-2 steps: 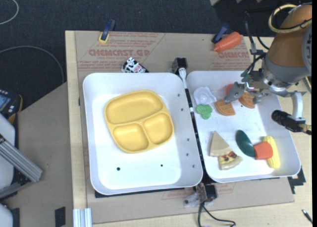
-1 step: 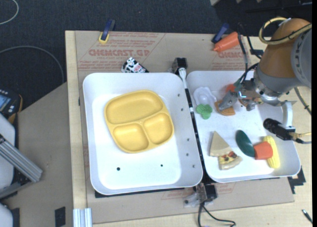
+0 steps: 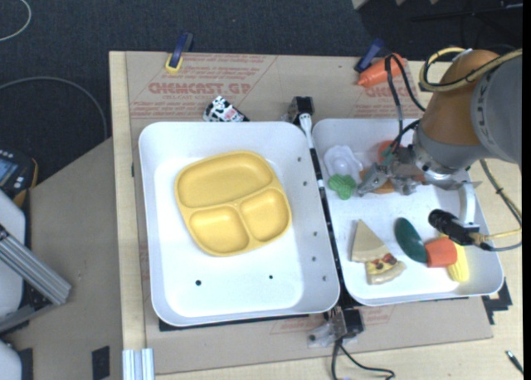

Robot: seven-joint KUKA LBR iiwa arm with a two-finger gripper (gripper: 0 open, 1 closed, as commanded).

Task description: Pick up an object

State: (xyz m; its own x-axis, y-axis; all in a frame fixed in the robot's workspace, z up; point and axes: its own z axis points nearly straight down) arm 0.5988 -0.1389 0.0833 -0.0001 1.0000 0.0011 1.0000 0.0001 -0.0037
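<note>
The table (image 3: 124,204) carries two shallow white bins side by side. The left bin (image 3: 166,287) has a yellow divided plate (image 3: 232,202) lying in its upper middle, three compartments facing up, with bare white floor around it. Behind that bin, on the cardboard top, sits a small black-and-white toy (image 3: 222,109), and a yellow-and-blue clamp (image 3: 177,53) grips the far edge.

The right bin (image 3: 415,294) is the crowded one. Near its front lies a pizza slice toy (image 3: 371,250), tan wedge with a red-spotted crust end. Just to its right is a dark green oval piece (image 3: 408,238), then an orange block (image 3: 440,251) touching a yellow corn-like piece (image 3: 458,269). Farther back, by the bin's left wall, a clear plastic item (image 3: 340,158) sits above a small green object (image 3: 340,187).

The arm reaches in from the right, and the hand (image 3: 390,177) is low over the back of the right bin, just beside the green object. Cables and metal parts crowd it, so I cannot tell how its fingers stand. Something orange-red shows right at the hand, too hidden to name.
</note>
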